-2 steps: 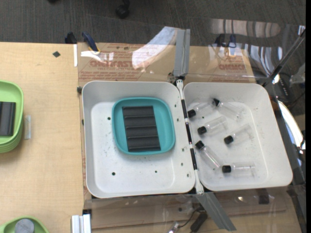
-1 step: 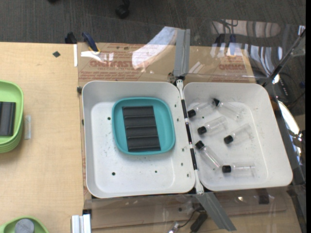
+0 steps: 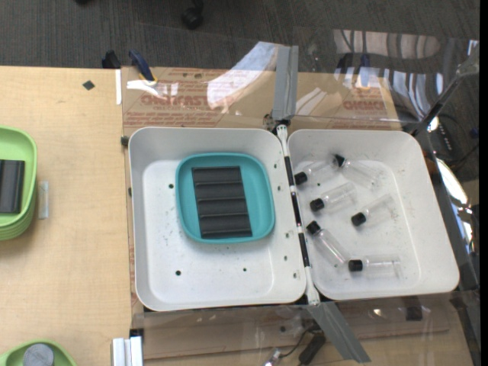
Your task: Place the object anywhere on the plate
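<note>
I see the square teal plastic plate (image 3: pixel 226 197) with a dark ribbed insert lying in the left shallow white bin (image 3: pixel 152 265). The small clear plastic vials with black caps (image 3: pixel 335 198) lie scattered in the right white bin (image 3: pixel 427 265), well apart from the plate.

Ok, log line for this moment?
plate: teal, left bin, holds dark ridged block | vials: loose, right bin | placement: not started
</note>
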